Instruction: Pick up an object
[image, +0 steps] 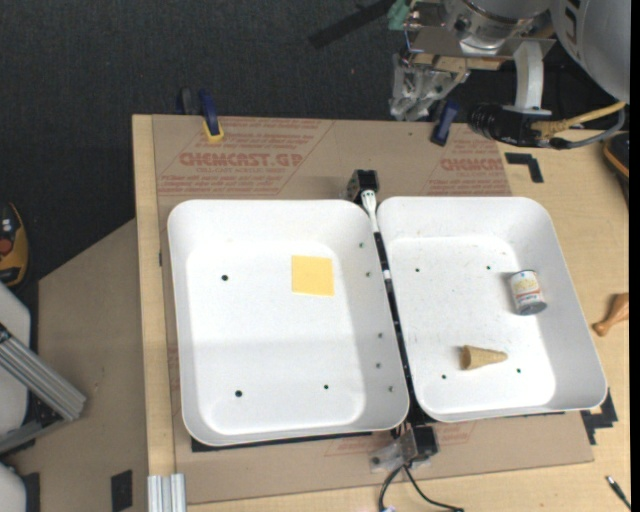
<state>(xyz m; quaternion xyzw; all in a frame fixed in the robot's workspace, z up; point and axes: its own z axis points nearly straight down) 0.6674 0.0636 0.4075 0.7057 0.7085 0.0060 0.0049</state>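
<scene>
While the tool (420, 95) hangs above the bench's far edge, grip state unreadable, target options: small can (526, 292) and cone (483, 357), right bin (440, 215). Descend centred, vertical.

Smooth glossy white plastic bins (200, 330) on matt brown cardboard sheet (160, 160).

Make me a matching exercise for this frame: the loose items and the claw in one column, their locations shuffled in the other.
Things:
1. yellow square
2. small can
3. tan cone
4. claw

Places:
A. right bin, near its front edge
B. above the bench, beyond the bins' far edge
C. left bin
D. right bin, by its right wall

Pairs: 1-C, 2-D, 3-A, 4-B
</scene>
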